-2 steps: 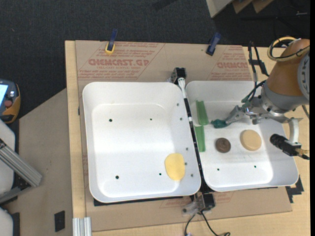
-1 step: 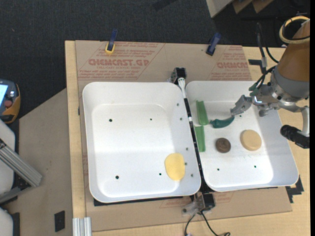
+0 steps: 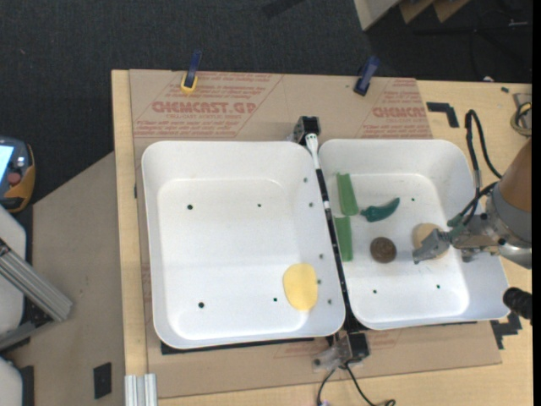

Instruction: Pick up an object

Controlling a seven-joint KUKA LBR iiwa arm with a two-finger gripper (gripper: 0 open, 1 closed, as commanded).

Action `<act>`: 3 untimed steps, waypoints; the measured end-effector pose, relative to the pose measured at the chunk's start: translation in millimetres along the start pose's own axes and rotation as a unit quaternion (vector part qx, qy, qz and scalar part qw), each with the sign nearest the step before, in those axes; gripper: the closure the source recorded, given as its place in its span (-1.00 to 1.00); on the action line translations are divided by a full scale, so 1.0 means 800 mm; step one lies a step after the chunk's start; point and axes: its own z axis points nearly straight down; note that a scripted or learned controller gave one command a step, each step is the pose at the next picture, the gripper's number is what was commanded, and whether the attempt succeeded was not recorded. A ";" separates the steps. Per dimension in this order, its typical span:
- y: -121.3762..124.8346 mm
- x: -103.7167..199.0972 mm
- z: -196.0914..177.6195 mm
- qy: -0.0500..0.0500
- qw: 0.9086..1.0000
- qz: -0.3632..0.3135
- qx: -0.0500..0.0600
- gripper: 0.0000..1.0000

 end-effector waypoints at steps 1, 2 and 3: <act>0.007 -0.073 -0.102 -0.005 1.000 -0.001 -0.009 -1.00; 0.007 -0.068 -0.109 -0.002 1.000 -0.003 -0.006 1.00; 0.003 -0.059 0.079 0.002 1.000 -0.003 0.003 1.00</act>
